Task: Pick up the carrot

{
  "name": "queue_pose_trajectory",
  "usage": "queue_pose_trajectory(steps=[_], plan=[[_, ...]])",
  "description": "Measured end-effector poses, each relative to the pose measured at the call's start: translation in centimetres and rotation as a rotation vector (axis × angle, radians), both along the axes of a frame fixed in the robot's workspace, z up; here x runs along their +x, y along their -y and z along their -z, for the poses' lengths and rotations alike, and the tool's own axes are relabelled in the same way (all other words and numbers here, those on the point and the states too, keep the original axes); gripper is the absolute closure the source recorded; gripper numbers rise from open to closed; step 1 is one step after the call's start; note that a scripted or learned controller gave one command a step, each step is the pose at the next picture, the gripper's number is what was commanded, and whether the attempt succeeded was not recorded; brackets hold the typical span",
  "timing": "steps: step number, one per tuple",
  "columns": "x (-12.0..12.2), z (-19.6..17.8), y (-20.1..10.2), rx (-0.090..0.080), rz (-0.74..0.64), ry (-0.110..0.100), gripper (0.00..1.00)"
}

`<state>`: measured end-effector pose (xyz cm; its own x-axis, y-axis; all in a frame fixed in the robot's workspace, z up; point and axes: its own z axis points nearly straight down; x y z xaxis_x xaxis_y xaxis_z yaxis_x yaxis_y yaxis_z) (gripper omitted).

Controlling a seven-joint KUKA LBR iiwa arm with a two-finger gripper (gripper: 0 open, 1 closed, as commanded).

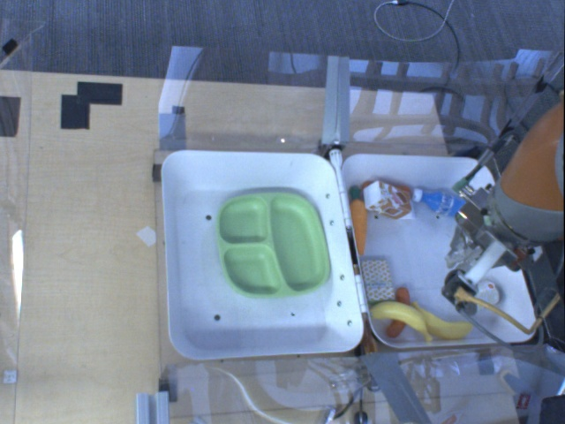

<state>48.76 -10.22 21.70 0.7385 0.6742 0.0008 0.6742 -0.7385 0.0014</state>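
The carrot (358, 228) is a slim orange stick with a green top end. It lies lengthwise against the left wall of the right bin (415, 168). My gripper (461, 253) hangs over the right side of that bin, well to the right of the carrot and apart from it. The grey arm with its orange band comes in from the right edge above it. I see nothing held at the gripper.
The right bin also holds a snack packet (388, 200), a blue wrapper (438, 203), a grey checkered pad (378, 278), a banana (422, 320) and a small red piece (396, 328). A green divided plate (272, 243) sits in the left bin (190, 263).
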Motion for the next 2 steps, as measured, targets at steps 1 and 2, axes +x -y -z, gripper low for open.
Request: queue_pose_trajectory(steps=[1,2], plan=[[0.0,0.0,0.0,0.0,0.0,0.0,0.0],[0.0,12.2,-0.4,0.002,0.212,0.001,0.0]])
